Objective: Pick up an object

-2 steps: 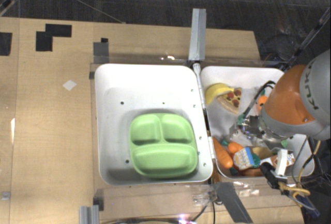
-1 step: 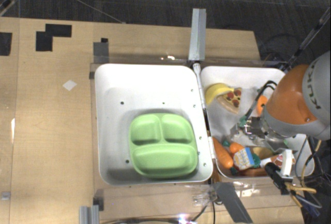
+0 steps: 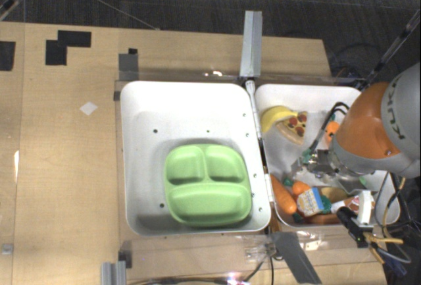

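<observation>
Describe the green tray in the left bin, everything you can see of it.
The green tray is a light green, smooth, plastic-looking divided plate with rounded corners. It has three compartments: two smaller ones side by side along its far edge and one wide one along its near edge, separated by raised ridges. It lies flat and right side up on the floor of the left bin, toward the bin's near right part. Nothing lies in it.

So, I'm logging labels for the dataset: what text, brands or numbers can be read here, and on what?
"KU", start of cut-off lettering, on the grey arm at the right edge.
Colourful packet in the right bin: print too small and blurred to read.
Nothing else legible.
</observation>
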`<state>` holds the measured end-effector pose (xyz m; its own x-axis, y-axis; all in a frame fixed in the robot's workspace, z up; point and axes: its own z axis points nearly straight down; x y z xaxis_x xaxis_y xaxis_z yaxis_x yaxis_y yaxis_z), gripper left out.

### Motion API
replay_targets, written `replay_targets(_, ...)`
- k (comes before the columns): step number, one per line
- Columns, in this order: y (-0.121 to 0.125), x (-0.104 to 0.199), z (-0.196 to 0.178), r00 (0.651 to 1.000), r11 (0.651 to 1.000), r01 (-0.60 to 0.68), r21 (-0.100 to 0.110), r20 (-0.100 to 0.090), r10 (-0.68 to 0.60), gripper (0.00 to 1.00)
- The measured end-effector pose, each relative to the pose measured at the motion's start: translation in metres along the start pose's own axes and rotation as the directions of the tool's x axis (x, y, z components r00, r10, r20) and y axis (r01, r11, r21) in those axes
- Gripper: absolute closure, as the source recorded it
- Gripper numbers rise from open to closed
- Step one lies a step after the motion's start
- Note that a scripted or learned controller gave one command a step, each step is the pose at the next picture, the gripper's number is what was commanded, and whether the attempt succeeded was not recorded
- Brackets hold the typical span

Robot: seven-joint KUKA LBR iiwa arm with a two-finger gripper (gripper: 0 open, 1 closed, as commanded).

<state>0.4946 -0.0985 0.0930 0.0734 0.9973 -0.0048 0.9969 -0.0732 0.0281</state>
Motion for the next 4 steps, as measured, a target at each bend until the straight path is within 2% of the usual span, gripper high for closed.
replay_targets(1, 0.101, 0.009, 0.005, 0.978, 0.978, 0.209, 0.009, -0.006, -0.209, 0.0)
replay_targets(2, 0.142, 0.016, 0.007, 0.999, 0.999, 0.034, 0.016, -0.005, -0.034, 0.0)
replay_targets(3, 0.15, 0.019, 0.008, 1.0, 0.999, -0.025, 0.023, -0.003, 0.025, 0.0)
replay_targets(4, 0.159, 0.021, 0.008, 1.0, 0.999, -0.021, 0.047, 0.001, 0.021, 0.0)
